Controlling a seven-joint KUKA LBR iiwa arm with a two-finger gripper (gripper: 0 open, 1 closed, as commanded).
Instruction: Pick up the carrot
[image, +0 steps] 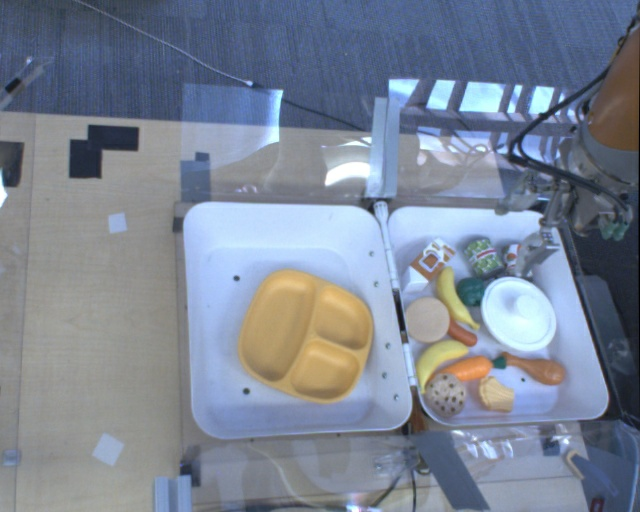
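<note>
Two white bins side by side across the middle of the frame: left bin (220, 250) with a yellow plate (305, 335), right bin (582, 335) crowded with toy food. Carrot (470, 368) low in the right bin, near its bottom edge and a little left of centre. Orange body, green tip at the right-hand end. Long axis close to left-right in the frame, tilted slightly, green end a touch higher. Left end against a banana (438, 357); a cookie (447, 397) just below; a pale wedge (497, 395) below the green tip; a drumstick (535, 371) just right of that tip, almost in line with it. Gripper (538, 250) at the upper right of the same bin, near the top rim, beside a green can (482, 255). Open or closed: cannot tell at this size and angle. Nothing visibly held. From gripper to carrot: down and to the left in the frame, well apart, with a white bowl (518, 312) squarely between. Likely stage: approach not yet made, grasp not yet begun. Probable need: a pass over or around the bowl, then a grip across the short width of the carrot, at right angles to its left-right axis. Main risk, judging by the crowding: contact with banana, cookie or drumstick in place of a clean hold.
</note>
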